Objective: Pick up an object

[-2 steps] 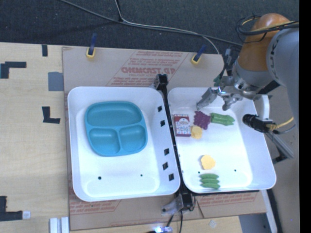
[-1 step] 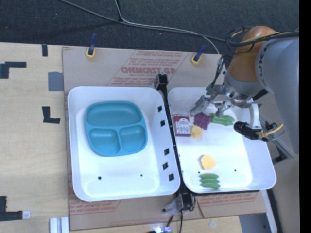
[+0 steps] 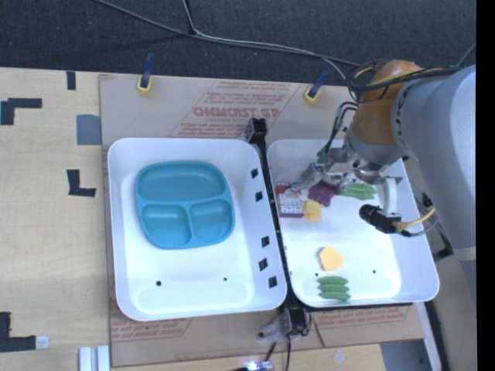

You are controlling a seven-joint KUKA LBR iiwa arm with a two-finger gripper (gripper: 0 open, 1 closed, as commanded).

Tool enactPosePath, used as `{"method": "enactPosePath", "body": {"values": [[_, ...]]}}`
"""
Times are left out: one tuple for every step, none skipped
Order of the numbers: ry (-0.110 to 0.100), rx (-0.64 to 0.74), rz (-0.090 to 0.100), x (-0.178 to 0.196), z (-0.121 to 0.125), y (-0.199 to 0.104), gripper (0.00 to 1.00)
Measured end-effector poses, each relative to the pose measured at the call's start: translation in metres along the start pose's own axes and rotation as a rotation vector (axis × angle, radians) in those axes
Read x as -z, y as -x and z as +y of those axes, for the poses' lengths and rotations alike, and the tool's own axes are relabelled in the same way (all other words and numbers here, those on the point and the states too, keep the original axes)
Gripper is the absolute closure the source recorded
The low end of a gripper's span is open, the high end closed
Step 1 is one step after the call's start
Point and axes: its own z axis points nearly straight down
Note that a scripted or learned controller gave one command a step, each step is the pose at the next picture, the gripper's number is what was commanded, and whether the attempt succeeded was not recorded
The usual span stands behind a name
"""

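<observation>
The worktop [image 3: 46, 207] carries two white bins side by side on a cardboard sheet [image 3: 224, 107]. The left bin [image 3: 128, 284] holds one teal divided plate [image 3: 186, 205], lying flat toward the bin's 12 o'clock half.

The right bin [image 3: 410, 277] holds the loose objects. Count: one purple piece [image 3: 322, 194], one small yellow piece [image 3: 312, 211] touching it at 7 o'clock, one red-and-white packet [image 3: 290, 203] just beside both at 9 o'clock, one round yellow-orange piece [image 3: 331, 259] near the bin centre, one green pod-like piece [image 3: 334, 287] at the bin's 6 o'clock edge, and one green piece [image 3: 357, 191] at 3 o'clock of the purple piece.

The arm enters from 3 o'clock. The tool [image 3: 329, 172] sits over the cluster at the bin's 12 o'clock half, just above the purple piece; whether it is apart or together cannot be told, and nothing is seen gripped. A black fitting with cable [image 3: 380, 219] hangs beside the wrist over the bin floor.

Two yellow clamps [image 3: 144, 83] pin the cardboard at its 12 o'clock edge. Black cables [image 3: 193, 22] cross the dark surface beyond.
</observation>
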Motion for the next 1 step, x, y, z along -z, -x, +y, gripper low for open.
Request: {"method": "enactPosePath", "body": {"values": [[0.009,0.003,-0.002,0.0104,0.0024,-0.0014,1.00]]}}
